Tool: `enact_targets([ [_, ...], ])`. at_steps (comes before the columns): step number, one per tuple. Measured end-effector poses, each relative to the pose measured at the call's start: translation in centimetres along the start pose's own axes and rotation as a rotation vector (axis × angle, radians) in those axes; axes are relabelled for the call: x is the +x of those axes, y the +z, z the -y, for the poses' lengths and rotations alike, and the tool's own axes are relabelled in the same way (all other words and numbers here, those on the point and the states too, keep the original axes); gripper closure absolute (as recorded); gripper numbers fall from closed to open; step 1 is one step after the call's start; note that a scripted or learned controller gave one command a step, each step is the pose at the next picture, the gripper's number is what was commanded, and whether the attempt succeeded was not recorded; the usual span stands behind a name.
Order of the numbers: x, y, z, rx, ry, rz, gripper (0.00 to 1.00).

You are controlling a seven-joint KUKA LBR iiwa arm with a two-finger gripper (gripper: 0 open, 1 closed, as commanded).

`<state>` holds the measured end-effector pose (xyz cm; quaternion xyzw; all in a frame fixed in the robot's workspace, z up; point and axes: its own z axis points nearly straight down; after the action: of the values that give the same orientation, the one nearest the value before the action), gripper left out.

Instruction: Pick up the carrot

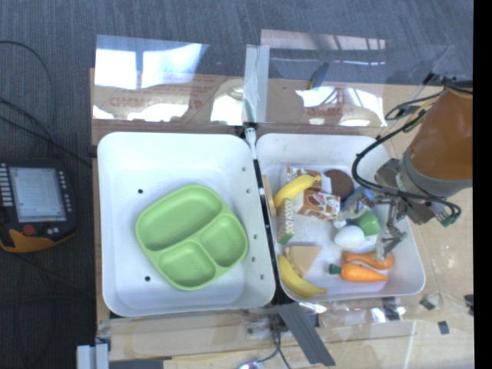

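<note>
floor (231, 6): grey carpet, ribbed, beyond and left of pincer (390, 229) | bench (446, 283): pale wood, beneath and right of pincer | clear panels (177, 83): upright behind bins, glare-streaked | pendant (34, 206): far left on floor, black cables (31, 91) trailing

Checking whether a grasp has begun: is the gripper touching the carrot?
Cannot tell. In the camera view the gripper sits right over the carrot in the right bin, with neither contact nor gap plainly visible.
</note>
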<state>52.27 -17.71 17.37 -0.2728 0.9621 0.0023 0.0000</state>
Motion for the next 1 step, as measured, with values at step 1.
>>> enact_targets([
  [1, 3.31, 6.11, -0.21, -0.004, -0.176, -0.003, 0.00],
])
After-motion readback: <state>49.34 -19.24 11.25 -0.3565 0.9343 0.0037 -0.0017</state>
